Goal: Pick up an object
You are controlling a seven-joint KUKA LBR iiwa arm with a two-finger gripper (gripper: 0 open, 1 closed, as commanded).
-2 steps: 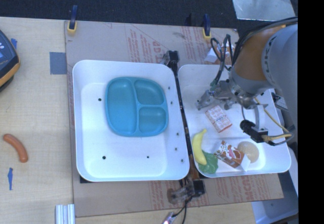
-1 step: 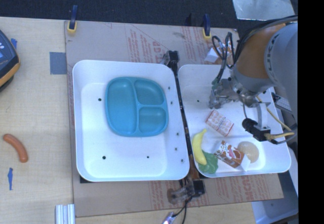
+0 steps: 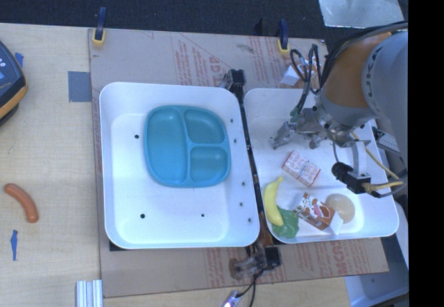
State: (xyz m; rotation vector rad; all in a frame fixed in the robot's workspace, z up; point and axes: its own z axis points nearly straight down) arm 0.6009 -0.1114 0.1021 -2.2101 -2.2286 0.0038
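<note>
Bright, even overhead light — soft shadows, slightly blurred, low-resolution picture.

Red print on the cardboard sheet [image 3: 201,56] is too faint to read.

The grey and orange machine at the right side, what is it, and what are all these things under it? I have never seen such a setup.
It is a robot arm, seen by one camera fixed above the bench and looking down at a slant. Its gripper hangs over the right white bin; I see nothing held. That bin holds a small box, a banana, a snack packet and a pale round thing. The left bin holds a blue divided plate. A sausage lies on the bench.
</note>
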